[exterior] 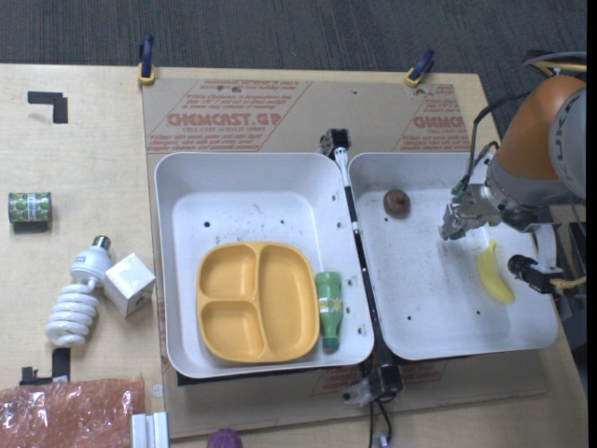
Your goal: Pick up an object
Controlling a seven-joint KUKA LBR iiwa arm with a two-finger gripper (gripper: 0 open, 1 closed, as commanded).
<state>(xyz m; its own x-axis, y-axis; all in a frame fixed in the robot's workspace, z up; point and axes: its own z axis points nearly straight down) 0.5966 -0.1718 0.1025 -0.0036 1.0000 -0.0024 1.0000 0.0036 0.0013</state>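
In the right bin a yellow banana lies near the right wall. A small round brown object rests near the bin's back left. My gripper hangs over the right bin's upper right area, just left of and above the banana's top end, well right of the brown object. Nothing shows between its tips. In the left bin a yellow divided plate lies flat with a green bottle lying along its right edge.
Outside the bins on the left bench lie a spiral light bulb, a white cube, a small green can and a pink mesh bag. The grey and orange arm reaches in over the right bin's right side.
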